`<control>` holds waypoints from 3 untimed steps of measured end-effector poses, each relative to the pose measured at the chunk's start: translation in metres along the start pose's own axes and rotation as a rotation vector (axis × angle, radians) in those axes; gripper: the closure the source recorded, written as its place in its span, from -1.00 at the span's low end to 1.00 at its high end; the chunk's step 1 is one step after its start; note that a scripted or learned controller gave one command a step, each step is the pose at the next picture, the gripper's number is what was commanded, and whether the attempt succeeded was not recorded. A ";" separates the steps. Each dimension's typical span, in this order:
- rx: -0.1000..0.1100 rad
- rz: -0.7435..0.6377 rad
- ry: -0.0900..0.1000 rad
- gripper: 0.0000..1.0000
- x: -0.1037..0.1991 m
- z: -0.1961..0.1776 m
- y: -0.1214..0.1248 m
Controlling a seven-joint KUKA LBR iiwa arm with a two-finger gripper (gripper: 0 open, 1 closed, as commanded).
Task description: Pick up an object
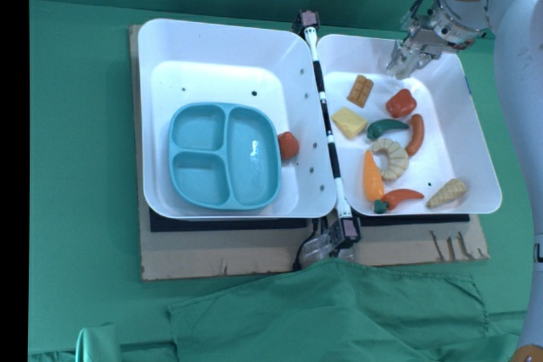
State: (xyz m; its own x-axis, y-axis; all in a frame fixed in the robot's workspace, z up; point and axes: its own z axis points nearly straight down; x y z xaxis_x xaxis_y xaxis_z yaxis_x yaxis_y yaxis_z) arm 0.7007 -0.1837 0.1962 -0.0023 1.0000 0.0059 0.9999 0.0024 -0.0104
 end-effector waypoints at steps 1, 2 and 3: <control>-0.008 0.003 -0.005 1.00 -0.002 -0.015 0.001; -0.005 0.004 -0.006 1.00 -0.004 0.009 0.000; -0.002 0.005 -0.009 1.00 -0.005 0.011 -0.001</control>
